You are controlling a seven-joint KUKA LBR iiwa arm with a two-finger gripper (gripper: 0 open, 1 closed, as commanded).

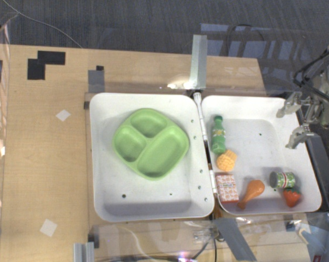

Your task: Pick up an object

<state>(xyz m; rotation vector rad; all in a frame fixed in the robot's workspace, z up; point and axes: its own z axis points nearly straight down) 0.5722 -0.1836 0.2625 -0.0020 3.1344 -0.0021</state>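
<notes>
Nearest the bottom of the view, along the front wall of the right bin point(262, 208), lay a row of small things: a pink-and-white snack packet point(226, 187) at the left, a toy drumstick point(252, 192) slanting just beside it, a small green can point(282, 179) on its side farther right, and a red strawberry point(292, 198) touching the can's lower edge in the bin's front right corner. A little farther back, a yellow toy corn piece point(226, 160) sat just above the packet, and behind that a green bottle point(217, 135) lay lengthwise close to the bin's left wall, its cap pointing away.

To the left, the other white bin point(104, 201) held a green divided plate point(150, 143) with three compartments, resting about in the middle of the bin, slightly toward its far side. Both bins sat side by side on the light wooden table point(39, 162).

At the far right corner of the right bin, the gripper point(299, 121) hung over the rim, its two grey fingers point(295, 138) spread apart and gripping nothing. Every toy lay apart from them: the can and strawberry were the closest, below the fingers toward the front, while the bottle and corn lay well to the left across bare bin floor. The grey arm point(328, 91) entered from the right edge.
</notes>
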